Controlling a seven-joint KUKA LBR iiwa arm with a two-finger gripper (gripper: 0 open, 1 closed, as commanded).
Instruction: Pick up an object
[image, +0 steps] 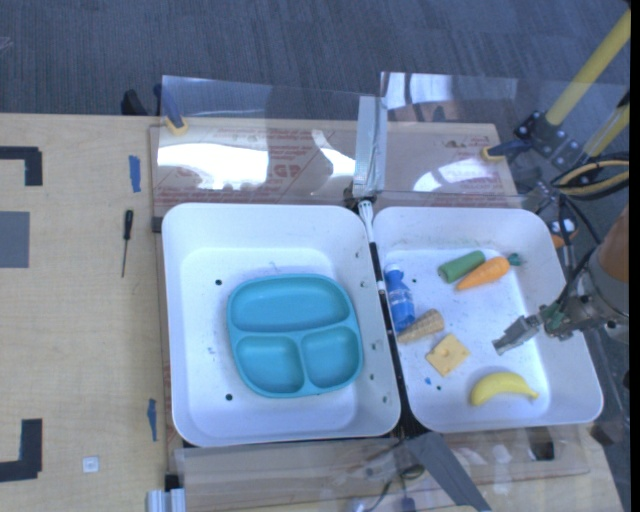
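Where carpet (300, 40) ends, the bench (70, 300) bears bins (190, 240).

Glossy white plastic bins (190, 300), smooth matt teal plastic tray (295, 333), pale wood-grain bench (70, 330), clear shiny panels (260, 140)

Yellow banana (504, 388), right bin's (585, 400) front

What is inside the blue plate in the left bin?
The blue plate has three compartments, and nothing lies in any of them. What is under the plate on the left bin floor is covered.
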